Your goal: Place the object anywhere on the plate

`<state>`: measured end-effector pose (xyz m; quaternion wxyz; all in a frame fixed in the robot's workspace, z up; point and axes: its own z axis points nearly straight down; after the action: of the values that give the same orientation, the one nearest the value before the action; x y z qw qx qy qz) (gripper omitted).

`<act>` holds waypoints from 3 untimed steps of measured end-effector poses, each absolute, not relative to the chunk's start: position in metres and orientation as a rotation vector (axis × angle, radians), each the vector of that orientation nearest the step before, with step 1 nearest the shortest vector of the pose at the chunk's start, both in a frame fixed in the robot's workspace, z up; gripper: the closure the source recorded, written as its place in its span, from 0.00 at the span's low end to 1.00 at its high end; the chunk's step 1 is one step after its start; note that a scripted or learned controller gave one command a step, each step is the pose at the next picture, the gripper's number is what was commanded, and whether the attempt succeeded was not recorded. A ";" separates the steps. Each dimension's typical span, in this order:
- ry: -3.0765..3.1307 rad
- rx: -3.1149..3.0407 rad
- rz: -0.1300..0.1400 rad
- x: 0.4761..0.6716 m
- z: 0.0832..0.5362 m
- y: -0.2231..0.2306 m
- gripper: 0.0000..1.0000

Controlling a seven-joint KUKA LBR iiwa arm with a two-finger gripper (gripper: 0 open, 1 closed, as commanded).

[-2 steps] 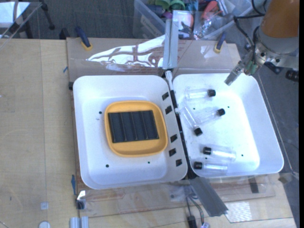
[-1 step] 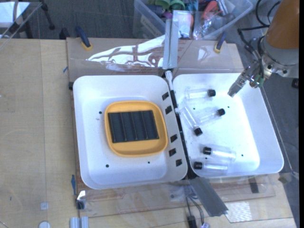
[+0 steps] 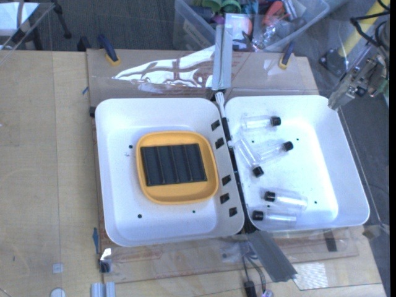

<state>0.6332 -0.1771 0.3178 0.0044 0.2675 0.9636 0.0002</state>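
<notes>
Overhead: wooden bench [image 3: 43,166], clutter tub [image 3: 253,5] behind; gripper [image 3: 346,94] jaw state unclear.

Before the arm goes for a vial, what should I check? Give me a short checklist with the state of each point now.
1. Plate flat in left bin: ok.
2. Plate free of things on top: ok.
3. Vials in right bin, five with black caps: ok.
4. Vials apart enough to pick one: not ok for the two lowest, close together.
5. Gripper above right bin's far corner, carrying nothing: ok.
6. Fingers open: cannot tell.
</notes>
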 end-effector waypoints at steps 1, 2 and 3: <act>3.120 0.331 0.001 0.610 0.217 -0.218 1.00; 3.136 0.074 0.001 0.565 0.241 -0.218 1.00; 3.136 -0.090 0.001 0.528 0.250 -0.184 1.00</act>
<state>0.5282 -0.1836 0.2502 0.0021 -0.0287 0.9996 0.0004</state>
